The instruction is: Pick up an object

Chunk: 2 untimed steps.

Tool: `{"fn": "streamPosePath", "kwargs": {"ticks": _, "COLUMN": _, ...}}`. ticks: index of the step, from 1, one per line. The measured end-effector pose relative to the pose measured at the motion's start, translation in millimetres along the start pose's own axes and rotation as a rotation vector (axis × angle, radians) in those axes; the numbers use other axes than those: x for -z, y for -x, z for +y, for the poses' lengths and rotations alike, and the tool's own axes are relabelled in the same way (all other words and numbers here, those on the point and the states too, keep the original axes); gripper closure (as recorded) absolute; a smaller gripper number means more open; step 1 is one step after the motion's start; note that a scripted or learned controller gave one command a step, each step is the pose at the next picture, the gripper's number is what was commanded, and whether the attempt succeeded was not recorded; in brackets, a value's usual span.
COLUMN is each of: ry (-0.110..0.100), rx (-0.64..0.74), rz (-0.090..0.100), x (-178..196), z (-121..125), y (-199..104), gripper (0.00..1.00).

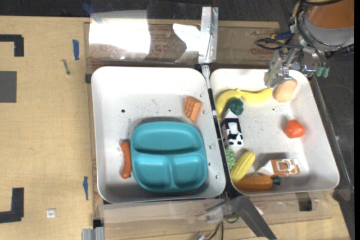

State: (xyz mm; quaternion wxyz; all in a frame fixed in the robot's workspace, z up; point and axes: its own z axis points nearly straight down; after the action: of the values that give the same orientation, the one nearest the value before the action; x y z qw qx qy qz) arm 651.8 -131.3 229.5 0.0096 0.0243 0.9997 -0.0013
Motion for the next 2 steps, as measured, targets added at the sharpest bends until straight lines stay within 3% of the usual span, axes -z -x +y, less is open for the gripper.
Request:
{"fn": "streamPosePath", "kwargs": {"ticks": 1, "ry": 0.001, "rx": 0.140, "rz": 0.006, "x": 23.7, "z": -43.5, "y": 4.4, "gripper": 1.00}}
{"fn": "streamPosePath", "kwargs": {"ticks": 2, "ry": 0.005, "rx": 0.232, "rz": 0.012, "x": 1.4, "z": -19.2, "y": 17.5, "gripper": 1.00}}
